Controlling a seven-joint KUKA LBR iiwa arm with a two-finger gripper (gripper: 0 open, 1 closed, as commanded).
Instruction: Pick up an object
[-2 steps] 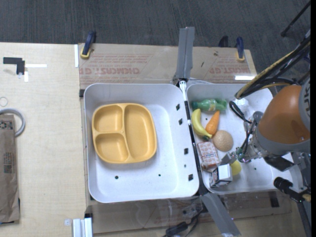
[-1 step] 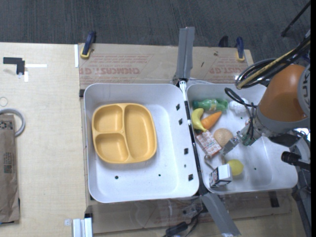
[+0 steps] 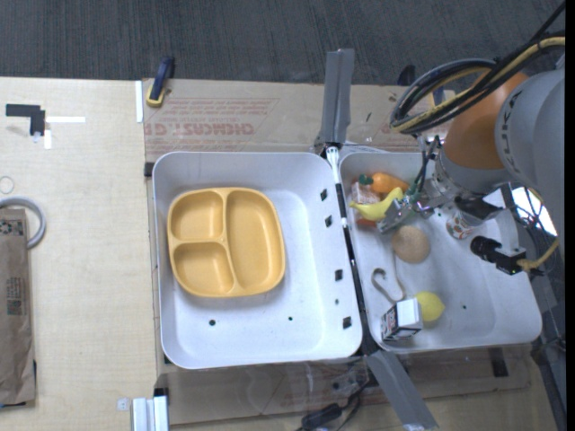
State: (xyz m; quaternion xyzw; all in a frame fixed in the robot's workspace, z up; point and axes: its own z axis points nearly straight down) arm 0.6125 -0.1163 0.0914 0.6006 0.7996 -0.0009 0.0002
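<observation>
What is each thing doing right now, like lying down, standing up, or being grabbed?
Tray: lying flat in the left bin, nothing in its compartments.
Banana: lying in the right bin, gripper right at it.
Orange: resting behind the banana.
Potato: lying loose.
Lemon: lying against the small box.
Hook: lying flat.

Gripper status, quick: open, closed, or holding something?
End effector: cannot be told. It sits low in the right bin, beside the banana and the tan ball.
</observation>
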